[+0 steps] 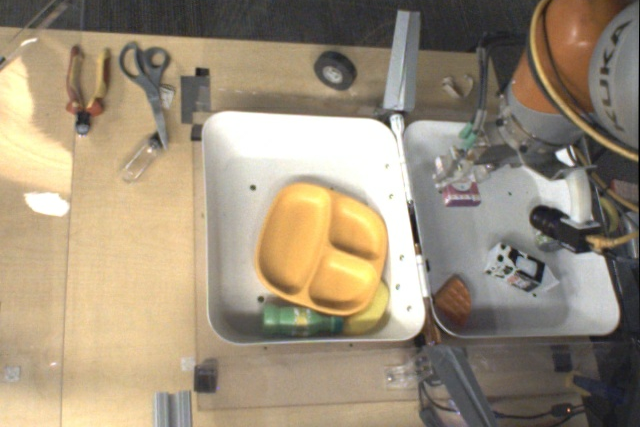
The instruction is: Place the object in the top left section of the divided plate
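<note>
While your gripper hangs over the right bin, you cannot tell its state. The plate lies in the left bin.

Count on bench: 2 bins, 1 plate, 5 loose items in bins, 3 tools outside.

Two shallow white plastic bins sat side by side. Left bin held one yellow three-section divided plate, one green cylindrical bottle and one yellow rounded item. Right bin held one pink-and-clear small packet, one black-and-white flat card and one brown rounded object. On the wooden bench top: one pair of red-handled pliers, one pair of grey-handled scissors, one black tape roll.
</note>
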